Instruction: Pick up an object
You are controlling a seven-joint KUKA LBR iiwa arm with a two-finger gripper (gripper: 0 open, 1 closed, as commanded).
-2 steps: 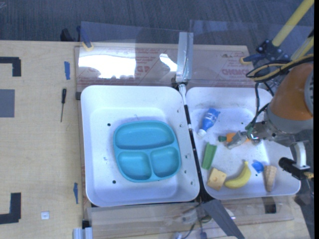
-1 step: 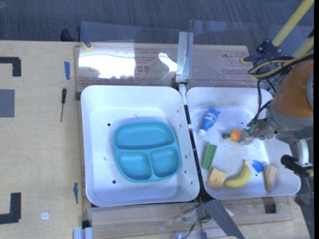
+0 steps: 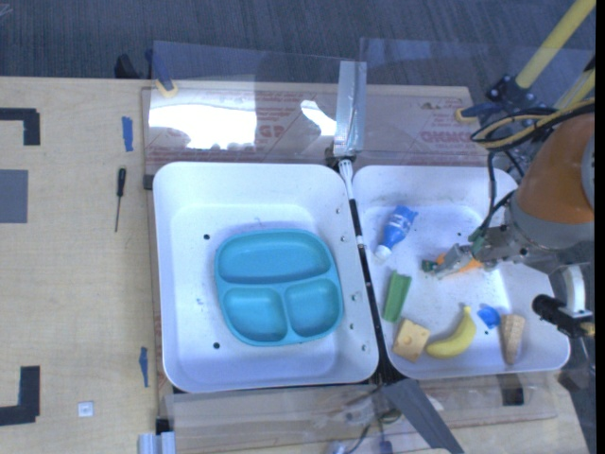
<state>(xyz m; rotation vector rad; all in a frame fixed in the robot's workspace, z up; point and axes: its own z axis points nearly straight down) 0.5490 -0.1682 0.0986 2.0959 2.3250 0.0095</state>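
- Two shallow white bins sit side by side: the left bin (image 3: 180, 282) and the right bin (image 3: 444, 197), with a dark seam between them.
- One turquoise divided plate (image 3: 277, 285) lies in the left bin; smooth plastic, rounded corners, three compartments.
- Six loose items are in the right bin: one blue-and-white tube (image 3: 395, 230) tilted near the seam, one flat green block (image 3: 397, 294) below it, one tan sponge-like chunk (image 3: 411, 339), one curved yellow banana (image 3: 453, 337), one small blue piece (image 3: 488, 317), one pale tan cone-shaped piece (image 3: 512, 337).
- The arm comes in from the right, orange band showing above the wrist, and the gripper (image 3: 452, 265) is down low over the middle of the right bin.
- Something small, green and orange, shows right at the gripper tip; too blurred to identify, and I cannot tell whether the gripper is grasping it or is released.
- The banana is just below the gripper, apart from it; the tube is up and to the left, the green block to the lower left.
- One clear plastic panel (image 3: 246, 112) stands behind the bins, glossy with glare.
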